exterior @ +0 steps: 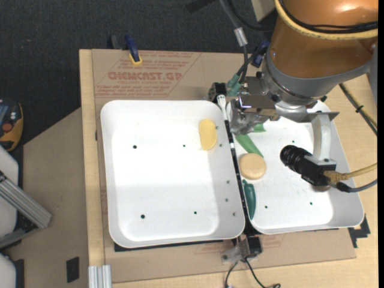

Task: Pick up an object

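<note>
light is falling evenly from overhead, leaving the scene bright without being harsh. the left bin (162,173) is reading nearly pure white, its upper half slightly greyer than the lower half, where a brighter band is washing out the surface detail. the orange band (327,8) of the arm is catching a broad soft glare along its top. the arm is casting a dim shadow over the near corner of the right bin (300,212), darkening the area below the wrist. the dark floor at upper left is showing grainy noise. focus is looking moderately soft overall, and the printed lettering on the cardboard (147,74) is staying legible but fuzzy.
</note>
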You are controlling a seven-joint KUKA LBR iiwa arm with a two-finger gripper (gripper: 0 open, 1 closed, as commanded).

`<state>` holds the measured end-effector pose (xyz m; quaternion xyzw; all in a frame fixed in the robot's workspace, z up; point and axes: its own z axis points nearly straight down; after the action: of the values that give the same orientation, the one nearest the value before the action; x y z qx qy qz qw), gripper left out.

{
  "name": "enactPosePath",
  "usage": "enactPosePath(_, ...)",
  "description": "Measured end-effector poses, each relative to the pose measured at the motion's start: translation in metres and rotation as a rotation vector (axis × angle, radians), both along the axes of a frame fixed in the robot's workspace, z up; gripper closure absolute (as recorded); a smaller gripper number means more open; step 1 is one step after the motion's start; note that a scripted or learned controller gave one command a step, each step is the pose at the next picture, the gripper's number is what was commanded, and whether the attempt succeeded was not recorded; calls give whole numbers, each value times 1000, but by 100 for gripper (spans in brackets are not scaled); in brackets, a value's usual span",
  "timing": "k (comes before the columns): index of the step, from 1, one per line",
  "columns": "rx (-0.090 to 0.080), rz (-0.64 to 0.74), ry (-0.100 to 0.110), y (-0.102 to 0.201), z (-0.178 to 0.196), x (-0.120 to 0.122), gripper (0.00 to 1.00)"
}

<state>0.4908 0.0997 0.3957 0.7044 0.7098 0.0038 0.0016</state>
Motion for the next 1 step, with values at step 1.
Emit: enactPosePath(1, -2, -7, 4, -3, 8, 0, 100)
